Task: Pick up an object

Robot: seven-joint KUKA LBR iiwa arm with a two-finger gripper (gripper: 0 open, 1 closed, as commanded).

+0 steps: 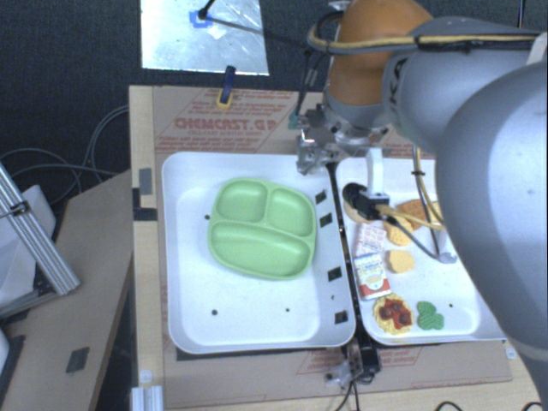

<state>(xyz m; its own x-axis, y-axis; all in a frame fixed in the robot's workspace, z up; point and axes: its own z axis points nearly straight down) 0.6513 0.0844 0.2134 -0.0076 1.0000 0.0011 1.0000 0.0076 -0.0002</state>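
My gripper [318,154] hangs low over the far end of the divider between the two white bins, under the orange wrist band. Nothing is seen in its grasp. Just right of it, in the right bin [458,315], stands a white handle [374,171] with a black end [356,199]. Near that lie a tan pastry-like toy [413,211], a pink-and-white packet [370,235], a red-and-green packet [370,274], an orange disc [400,260], a red-topped round toy [392,313] and a green leafy toy [430,318]. A green divided plate [261,228] lies in the left bin [193,306].
The grey arm covers the right bin's right side and far corner. A thin grey wire piece [438,240] lies beside the pastry. Black clips [327,221] line the divider. Beyond the bins are a cardboard sheet [223,122] and a shiny plate [204,24].
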